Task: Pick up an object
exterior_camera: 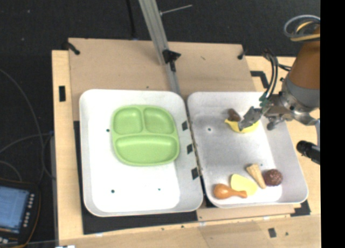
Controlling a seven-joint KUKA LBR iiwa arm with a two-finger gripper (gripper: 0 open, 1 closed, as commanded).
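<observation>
My gripper (260,119) hangs over the upper right part of the right bin (215,150), its two fingers spread apart. One finger (249,117) sits right over a small yellow piece (243,128), with a dark brown piece (233,115) beside it to the left. Nothing is visibly held between the fingers. Near the bin's front edge lie a yellow wedge (242,183), an orange-brown drumstick-shaped toy (227,191), a tan cone (255,174) and a dark brown ball (273,177).
The left bin (97,187) holds a green divided plate (145,135). A grey metal pole (156,31) slants up from between the bins at the back. The arm's orange band (307,69) stands at the right edge.
</observation>
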